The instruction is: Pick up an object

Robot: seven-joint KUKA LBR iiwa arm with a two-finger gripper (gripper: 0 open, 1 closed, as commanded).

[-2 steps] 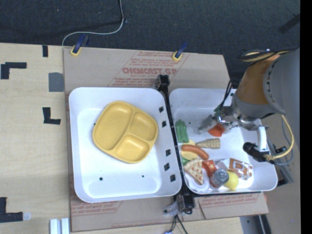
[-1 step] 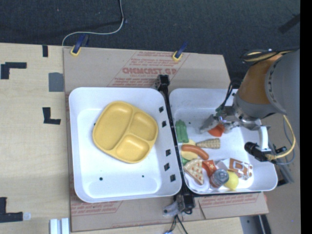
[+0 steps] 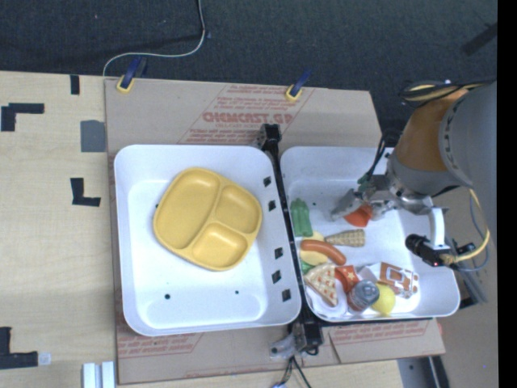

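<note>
Gripper (image 3: 357,206): down in right bin (image 3: 323,164) — finger state impossible to tell.
Orange-red piece (image 3: 358,215): directly under the tips — touching.

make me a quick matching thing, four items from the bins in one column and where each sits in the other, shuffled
Things:
1. yellow divided plate
2. green piece
3. hot dog
4. red piece

Places:
A. right bin, at its left wall near the divider
B. right under the tool, upper part of the right bin
C. left bin, near its middle
D. middle of the right bin, below the green piece

Pairs: 1-C, 2-A, 3-D, 4-B
</note>
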